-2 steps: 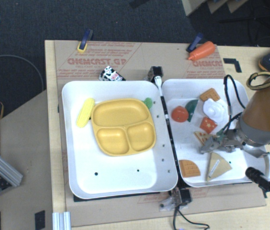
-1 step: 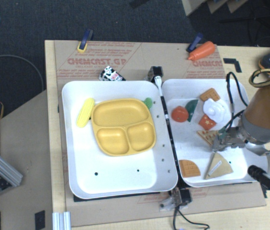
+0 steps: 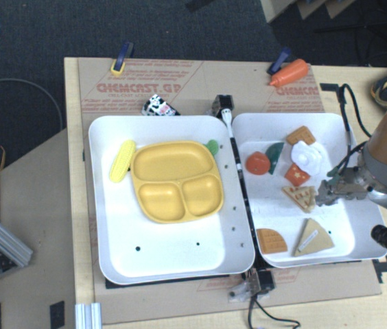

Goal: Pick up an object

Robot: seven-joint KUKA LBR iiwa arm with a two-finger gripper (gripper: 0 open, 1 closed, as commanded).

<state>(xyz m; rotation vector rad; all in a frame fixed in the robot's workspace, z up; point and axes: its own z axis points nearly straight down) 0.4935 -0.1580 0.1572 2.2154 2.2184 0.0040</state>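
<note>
The right bin (image 3: 276, 130) holds several toy foods: a red tomato (image 3: 257, 162), a dark green piece (image 3: 276, 157), a tan cracker (image 3: 301, 136), a white lumpy piece (image 3: 308, 157), a small red cube (image 3: 298, 176), a waffle-like triangle (image 3: 301, 196), a round brown cookie (image 3: 272, 240) and a beige sandwich wedge (image 3: 314, 238). My gripper (image 3: 332, 192) comes in from the right and hangs low over the bin's right side, just right of the waffle triangle. Nothing shows between its fingers.
The left bin (image 3: 111, 218) holds a yellow divided plate (image 3: 176, 180), a corn cob (image 3: 122, 160) and a green piece (image 3: 212, 146). An orange clamp (image 3: 289, 72), a yellow clamp (image 3: 120, 60) and a black-and-white toy (image 3: 158, 106) lie on the bench behind.
</note>
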